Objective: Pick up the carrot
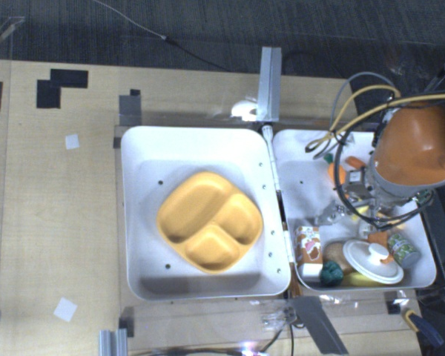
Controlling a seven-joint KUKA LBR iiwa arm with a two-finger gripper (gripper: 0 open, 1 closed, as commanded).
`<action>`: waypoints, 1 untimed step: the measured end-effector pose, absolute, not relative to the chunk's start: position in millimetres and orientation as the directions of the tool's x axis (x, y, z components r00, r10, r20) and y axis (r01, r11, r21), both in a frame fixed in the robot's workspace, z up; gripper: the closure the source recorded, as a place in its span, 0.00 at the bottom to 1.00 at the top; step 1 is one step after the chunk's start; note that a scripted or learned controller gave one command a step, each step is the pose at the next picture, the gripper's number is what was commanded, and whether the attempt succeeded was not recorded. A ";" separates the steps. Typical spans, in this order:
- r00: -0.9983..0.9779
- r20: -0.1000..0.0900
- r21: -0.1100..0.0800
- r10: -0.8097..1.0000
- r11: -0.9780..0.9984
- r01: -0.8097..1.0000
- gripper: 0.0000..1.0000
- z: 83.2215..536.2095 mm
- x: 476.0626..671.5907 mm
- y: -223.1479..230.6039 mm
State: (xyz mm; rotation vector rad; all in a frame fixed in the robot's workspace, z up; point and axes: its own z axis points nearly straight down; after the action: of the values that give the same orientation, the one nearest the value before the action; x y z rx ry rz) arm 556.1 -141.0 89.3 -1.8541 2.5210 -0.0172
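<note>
Item one, the left bin (133,221): shallow white plastic, rounded corners, smooth matte walls. You will find in it one yellow plate (210,219), glossy, lobed like a clover and moulded into three compartments, lying flat near the middle.

Item two, the right bin (300,165): the same white plastic, set just beside the first with a thin divider between them. Its contents crowd the near end: a small printed carton (308,244) in red and white, upright against the left wall; a dark green knobbly piece (331,274) just in front of it; a round white lid (372,259) with a knob, smooth and shiny; a yellow curved piece (356,278) tucked under the lid's near edge; a small green-patterned can (404,250) at the right wall.

Item three, the carrot (383,239): you see a short orange stub between the white lid and the can, directly below the arm's wrist.

Item four, the arm (419,148): a domed orange band over grey metal, looped with yellow and black cables. The gripper (365,212) sits low over the right bin, above the carrot; whether it is spread or closed, you cannot tell.
</note>
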 end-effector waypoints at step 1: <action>-0.221 -0.004 -0.010 -0.975 0.221 -0.975 0.00 88.6 645.0 -159.7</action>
State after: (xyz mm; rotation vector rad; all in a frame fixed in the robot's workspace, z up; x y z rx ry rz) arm 645.0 -159.7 88.6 -1.9543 2.4477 -0.0088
